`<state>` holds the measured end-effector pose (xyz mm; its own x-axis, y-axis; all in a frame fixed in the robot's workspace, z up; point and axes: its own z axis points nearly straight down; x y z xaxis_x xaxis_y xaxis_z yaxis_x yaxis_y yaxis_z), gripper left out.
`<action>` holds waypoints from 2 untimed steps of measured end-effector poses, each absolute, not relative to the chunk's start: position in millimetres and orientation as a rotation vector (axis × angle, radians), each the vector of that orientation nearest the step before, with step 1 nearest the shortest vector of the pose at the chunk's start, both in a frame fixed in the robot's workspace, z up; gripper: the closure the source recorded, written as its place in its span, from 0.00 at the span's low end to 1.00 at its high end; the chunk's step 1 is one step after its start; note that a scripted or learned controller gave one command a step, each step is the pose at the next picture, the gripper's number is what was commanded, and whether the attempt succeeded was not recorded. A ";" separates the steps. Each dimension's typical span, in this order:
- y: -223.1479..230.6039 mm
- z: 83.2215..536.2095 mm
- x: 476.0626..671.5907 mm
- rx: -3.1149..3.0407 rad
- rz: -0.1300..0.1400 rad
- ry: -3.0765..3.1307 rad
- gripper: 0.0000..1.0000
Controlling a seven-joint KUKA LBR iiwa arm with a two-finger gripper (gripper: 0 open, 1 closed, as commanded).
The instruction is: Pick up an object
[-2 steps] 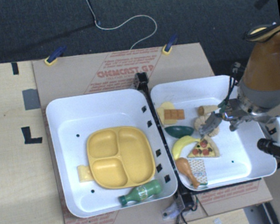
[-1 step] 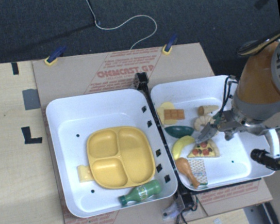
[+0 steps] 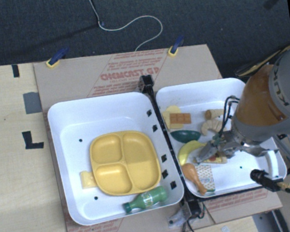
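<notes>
My gripper (image 3: 207, 154) hung low in the right bin (image 3: 221, 86), among some seven small food items; whether it was wide or narrow I could not tell. Its tip sat just beside one yellow banana (image 3: 189, 149) and one drumstick (image 3: 192, 176). The left bin (image 3: 62, 120) held one yellow plate (image 3: 125, 161), one green bottle (image 3: 146, 199) and one cheese wedge (image 3: 87, 179)

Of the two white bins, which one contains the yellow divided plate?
The left bin holds the plate, with a green bottle lying beside it. The right bin has small food items instead, and the pincer is over it.
</notes>
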<state>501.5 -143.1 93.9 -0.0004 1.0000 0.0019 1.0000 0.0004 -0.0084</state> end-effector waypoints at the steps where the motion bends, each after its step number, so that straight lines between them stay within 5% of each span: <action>1: -142.7 85.3 501.7 -2.220 0.001 -2.222 0.00; 2: -143.2 97.1 502.3 -2.221 0.000 -2.222 1.00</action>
